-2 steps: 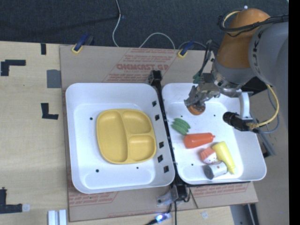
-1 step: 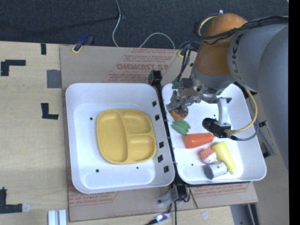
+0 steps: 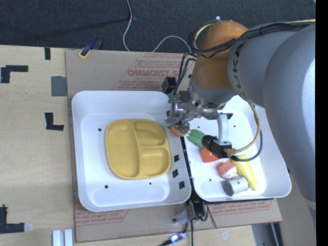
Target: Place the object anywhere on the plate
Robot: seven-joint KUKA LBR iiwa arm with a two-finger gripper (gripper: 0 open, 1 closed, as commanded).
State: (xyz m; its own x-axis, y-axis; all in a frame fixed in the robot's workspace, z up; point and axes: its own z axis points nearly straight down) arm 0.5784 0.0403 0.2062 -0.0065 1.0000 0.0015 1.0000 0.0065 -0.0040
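Orange object (image 3: pixel 178 130) just under gripper (image 3: pixel 176 121), beside plate (image 3: pixel 137 148)

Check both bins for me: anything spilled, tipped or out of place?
Nothing stands out. The yellow plate lies flat in the left bin; the toy foods sit together in the right bin. An orange piece sits under the gripper.

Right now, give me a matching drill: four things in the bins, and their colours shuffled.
Things:
1. plate
2. banana-shaped toy
3. cylinder in the right bin's near corner
4. small round piece under the gripper

Colours:
A. orange
B. grey
C. mustard yellow
D. bright yellow

Pairs: 1-C, 2-D, 3-B, 4-A
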